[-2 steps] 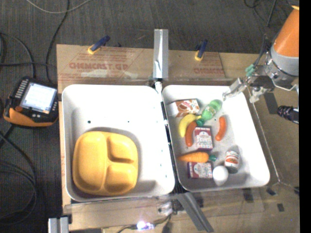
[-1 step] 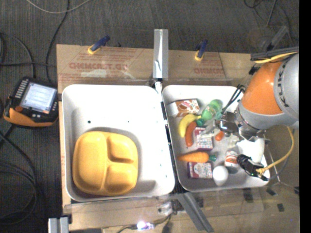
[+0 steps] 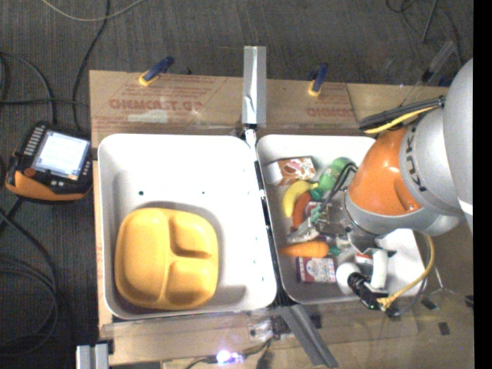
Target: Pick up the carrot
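The orange carrot (image 3: 305,248) lies flat in the right bin (image 3: 270,229), close to its left wall and pointing left. My gripper (image 3: 319,220) hangs just above and slightly right of the carrot, mostly hidden under the orange wrist band (image 3: 380,183). Nothing visibly sits in the gripper. The carrot rests on the bin floor.
Around the carrot lie a yellow banana (image 3: 291,198), a green bottle (image 3: 333,175), a snack packet (image 3: 296,167) and a small red carton (image 3: 315,269). The left bin (image 3: 154,152) holds a yellow divided plate (image 3: 167,256). A teach pendant (image 3: 50,164) sits off the bench at left.
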Controlling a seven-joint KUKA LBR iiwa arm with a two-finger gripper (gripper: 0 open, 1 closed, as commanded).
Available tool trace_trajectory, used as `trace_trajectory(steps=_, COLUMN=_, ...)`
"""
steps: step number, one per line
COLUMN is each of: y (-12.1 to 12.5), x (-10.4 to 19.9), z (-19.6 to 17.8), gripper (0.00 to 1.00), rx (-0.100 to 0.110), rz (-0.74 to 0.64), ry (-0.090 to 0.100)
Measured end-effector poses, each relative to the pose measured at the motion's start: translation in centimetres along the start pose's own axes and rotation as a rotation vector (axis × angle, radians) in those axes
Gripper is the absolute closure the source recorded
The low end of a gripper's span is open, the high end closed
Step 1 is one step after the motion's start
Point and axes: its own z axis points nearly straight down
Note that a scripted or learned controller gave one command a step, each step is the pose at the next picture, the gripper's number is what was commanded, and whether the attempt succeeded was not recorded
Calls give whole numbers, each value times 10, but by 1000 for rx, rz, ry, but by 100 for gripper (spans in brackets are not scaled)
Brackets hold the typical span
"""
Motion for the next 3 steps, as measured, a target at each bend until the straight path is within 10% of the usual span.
trace_trajectory(steps=1, y=2, x=-2, z=-10, gripper=100, rx=-6, rz=2, ry=-3)
trace_trajectory(steps=2, y=2, x=-9, z=-2, gripper=100, rx=-1, rz=-119, ry=4)
trace_trajectory(steps=3, y=17, x=61, z=-93, gripper=100, rx=14, rz=211, ry=-2)
